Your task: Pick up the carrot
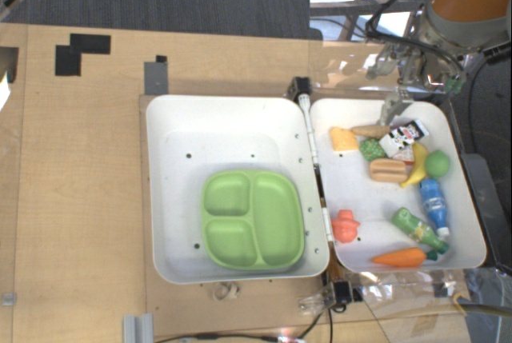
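Observation:
The carrot (399, 257) is orange with a green tip and lies flat near the front edge of the right bin (464, 197). My gripper (395, 108) hangs over the back of that bin, above a tan bread piece (370, 129) and a small black-and-white carton (400, 138). It is far from the carrot, almost the bin's whole depth behind it. The fingers point down, and nothing shows between them.
The right bin also holds a yellow wedge (345, 139), broccoli (370, 148), a hot dog (389, 169), a banana (417, 164), a green ball (437, 164), a blue bottle (433, 205), a green bottle (416, 226) and a red strawberry (345, 226). The left bin (176, 165) bears a green divided plate (253, 218).

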You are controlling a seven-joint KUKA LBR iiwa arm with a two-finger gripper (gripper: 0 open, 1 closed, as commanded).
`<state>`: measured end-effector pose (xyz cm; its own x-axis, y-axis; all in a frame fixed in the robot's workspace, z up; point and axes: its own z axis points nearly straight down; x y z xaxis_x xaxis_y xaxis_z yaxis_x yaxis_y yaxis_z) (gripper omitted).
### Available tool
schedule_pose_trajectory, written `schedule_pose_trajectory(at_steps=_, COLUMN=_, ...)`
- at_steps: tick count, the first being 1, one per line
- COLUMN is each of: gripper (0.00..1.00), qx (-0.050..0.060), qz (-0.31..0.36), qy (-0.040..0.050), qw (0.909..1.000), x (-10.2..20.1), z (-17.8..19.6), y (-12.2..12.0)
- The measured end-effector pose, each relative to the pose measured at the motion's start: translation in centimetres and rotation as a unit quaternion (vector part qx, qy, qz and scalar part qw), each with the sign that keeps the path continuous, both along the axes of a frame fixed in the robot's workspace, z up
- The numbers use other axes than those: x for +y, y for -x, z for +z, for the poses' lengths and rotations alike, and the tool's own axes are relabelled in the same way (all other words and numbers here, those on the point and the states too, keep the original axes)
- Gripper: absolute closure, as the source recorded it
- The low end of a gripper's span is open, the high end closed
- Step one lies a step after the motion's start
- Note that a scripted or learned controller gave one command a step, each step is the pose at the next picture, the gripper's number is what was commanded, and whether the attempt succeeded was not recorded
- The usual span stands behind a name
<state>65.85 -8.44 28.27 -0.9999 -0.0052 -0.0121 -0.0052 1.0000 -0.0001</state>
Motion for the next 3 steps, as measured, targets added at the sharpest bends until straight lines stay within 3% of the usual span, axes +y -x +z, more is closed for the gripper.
schedule_pose_trajectory(at_steps=1, gripper=0.0, qx=0.006, qz=0.044, qy=-0.0007, qw=0.999, x=-0.8, z=-12.4, y=-1.0)
schedule_pose_trajectory(at_steps=2, gripper=0.0, qx=0.006, qz=0.112, qy=0.0006, qw=0.9937, x=-1.8, z=-19.4, y=-1.1)
schedule_pose_trajectory(at_steps=3, gripper=0.0, qx=0.007, qz=0.078, qy=0.0023, qw=0.9969, x=-0.2, z=-19.5, y=-1.1)
